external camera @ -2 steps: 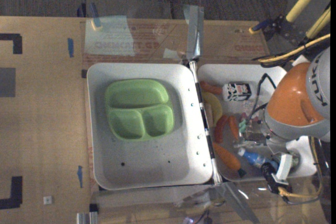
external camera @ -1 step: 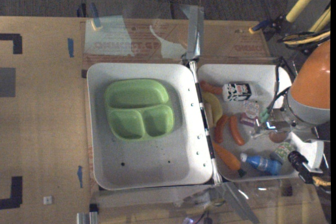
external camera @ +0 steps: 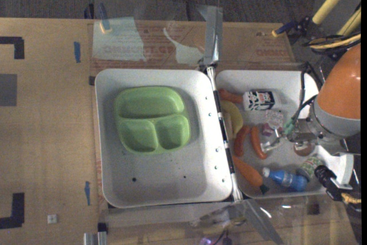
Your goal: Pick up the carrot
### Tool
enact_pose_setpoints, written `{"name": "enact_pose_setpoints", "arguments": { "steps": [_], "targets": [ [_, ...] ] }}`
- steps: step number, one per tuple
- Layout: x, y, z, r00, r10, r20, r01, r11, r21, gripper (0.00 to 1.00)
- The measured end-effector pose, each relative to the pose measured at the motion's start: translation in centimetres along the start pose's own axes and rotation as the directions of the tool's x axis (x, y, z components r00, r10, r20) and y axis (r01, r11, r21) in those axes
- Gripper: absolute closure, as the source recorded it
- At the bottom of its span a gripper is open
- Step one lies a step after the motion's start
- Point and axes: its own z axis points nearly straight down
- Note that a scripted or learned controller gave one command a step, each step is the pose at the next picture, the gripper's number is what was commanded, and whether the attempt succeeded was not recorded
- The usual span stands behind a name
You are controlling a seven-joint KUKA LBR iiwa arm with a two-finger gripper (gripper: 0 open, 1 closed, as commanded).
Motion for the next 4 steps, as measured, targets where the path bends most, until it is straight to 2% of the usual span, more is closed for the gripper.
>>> {"name": "enact_pose_setpoints", "arguments": {
  "steps": [1, 2, 3, 4],
  "targets": [
    [0.0, 0.0, 0.0, 1.0, 0.0, 0.0, 0.0, 1.0, 0.0, 0.0],
    [1.0, 0.8, 8.7, 0.975, -0.223, 0.017, 0.224, 0.974, -0.024, 0.0],
    [1.2, 8.4, 9.3, 0.979, -0.203, 0.002, 0.203, 0.979, -0.005, 0.0],
    [0.8, 5.1, 9.3, 0.891, -0.454, 0.001, 0.454, 0.891, -0.004, 0.0]
  ]
}}
